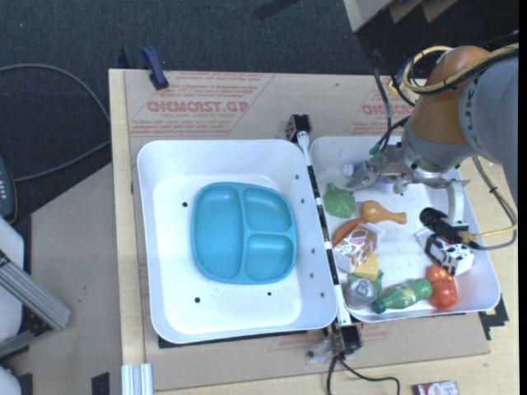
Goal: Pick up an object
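My gripper (382,174) hangs over the far part of the right bin (486,280), just beyond a tan toy drumstick (382,213) and to the right of a green leafy toy (338,200). Nothing can be seen held in it. Nearer the front lie an orange carrot-like piece (345,228), a red-and-white packet (356,248), a yellow wedge (369,267), a small can (360,290), a green bottle (403,295), a red tomato (442,289) and a black-and-white die (458,258).
The left bin (165,220) holds a blue divided plate (244,231). A black divider rail (319,220) runs between the two bins. A small pale object (351,169) lies by the right bin's far wall, left of the gripper.
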You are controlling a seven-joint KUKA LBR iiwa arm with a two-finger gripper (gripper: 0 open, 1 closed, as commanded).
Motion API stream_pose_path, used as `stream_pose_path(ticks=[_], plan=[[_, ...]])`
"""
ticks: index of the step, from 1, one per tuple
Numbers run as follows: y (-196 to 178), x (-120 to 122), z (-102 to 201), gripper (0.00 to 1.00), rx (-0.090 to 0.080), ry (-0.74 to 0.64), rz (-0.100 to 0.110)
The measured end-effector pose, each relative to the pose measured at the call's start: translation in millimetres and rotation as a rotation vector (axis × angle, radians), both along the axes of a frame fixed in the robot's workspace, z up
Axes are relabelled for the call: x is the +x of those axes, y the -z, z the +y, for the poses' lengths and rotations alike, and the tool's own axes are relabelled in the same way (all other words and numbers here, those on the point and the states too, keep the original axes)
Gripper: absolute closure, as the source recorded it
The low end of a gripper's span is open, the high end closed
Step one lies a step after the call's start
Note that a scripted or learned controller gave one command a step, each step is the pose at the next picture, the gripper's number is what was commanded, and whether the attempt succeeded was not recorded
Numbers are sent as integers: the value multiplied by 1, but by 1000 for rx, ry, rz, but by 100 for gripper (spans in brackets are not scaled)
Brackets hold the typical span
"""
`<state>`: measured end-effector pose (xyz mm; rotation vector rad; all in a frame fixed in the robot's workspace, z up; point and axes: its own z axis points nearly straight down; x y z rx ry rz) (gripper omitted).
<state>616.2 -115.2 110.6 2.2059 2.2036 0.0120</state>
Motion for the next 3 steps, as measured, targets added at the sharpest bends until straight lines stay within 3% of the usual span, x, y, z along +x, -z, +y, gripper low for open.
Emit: stream_pose_path(ticks=[1, 2, 3], plan=[[27, -75, 10, 0, 12, 0, 23], [16, -74, 10, 100, 11, 1, 20], [16, -74, 9, 0, 11, 1, 21]])
